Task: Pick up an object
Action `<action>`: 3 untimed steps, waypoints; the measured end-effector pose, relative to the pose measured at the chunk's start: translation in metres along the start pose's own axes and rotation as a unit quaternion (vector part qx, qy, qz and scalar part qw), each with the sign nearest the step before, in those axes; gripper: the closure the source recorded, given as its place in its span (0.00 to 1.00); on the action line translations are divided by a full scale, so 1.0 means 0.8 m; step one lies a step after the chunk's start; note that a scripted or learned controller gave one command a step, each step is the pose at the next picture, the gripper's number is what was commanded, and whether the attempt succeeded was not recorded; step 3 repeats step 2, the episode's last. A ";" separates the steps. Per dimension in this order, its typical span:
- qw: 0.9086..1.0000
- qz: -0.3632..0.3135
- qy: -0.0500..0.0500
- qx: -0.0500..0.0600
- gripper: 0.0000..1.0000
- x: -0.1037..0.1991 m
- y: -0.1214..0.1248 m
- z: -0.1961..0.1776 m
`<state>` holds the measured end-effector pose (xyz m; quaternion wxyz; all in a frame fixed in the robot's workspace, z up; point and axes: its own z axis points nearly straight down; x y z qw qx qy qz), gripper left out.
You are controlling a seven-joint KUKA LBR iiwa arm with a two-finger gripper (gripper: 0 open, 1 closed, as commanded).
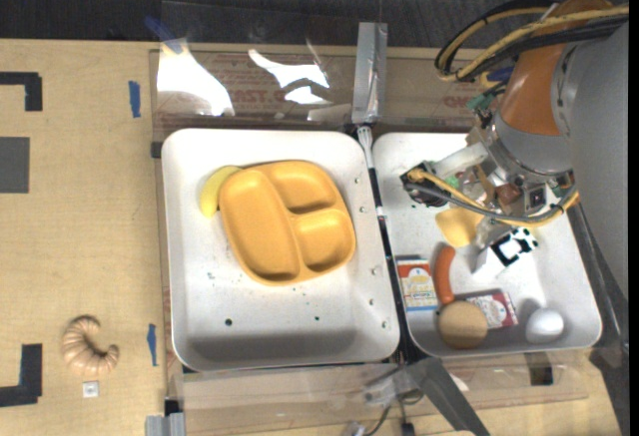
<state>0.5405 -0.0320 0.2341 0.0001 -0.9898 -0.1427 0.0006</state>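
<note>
My gripper (477,197) hangs low over the back half of the right bin (584,269), with the grey arm and its orange band (529,95) behind it. Just under and in front of it lies a pale yellow piece (457,225), partly covered by the gripper body. In front of that lie an orange-red sausage shape (444,271), a small red box (416,285), a round brown item (462,322), a red and white packet (495,307) and a white rounded item (545,324).
The left bin (190,254) holds an orange divided plate (287,218) with a yellow item (213,187) tucked under its left rim. A tan curled toy (90,345) lies on the bench at the front left. Cables (489,25) loop above the wrist.
</note>
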 end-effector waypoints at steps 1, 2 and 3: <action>0.999 0.043 0.000 0.001 1.00 -0.081 0.005 -0.055; 0.999 0.043 -0.003 0.002 1.00 -0.089 0.027 -0.017; 0.999 0.043 -0.003 0.002 1.00 -0.089 0.027 -0.017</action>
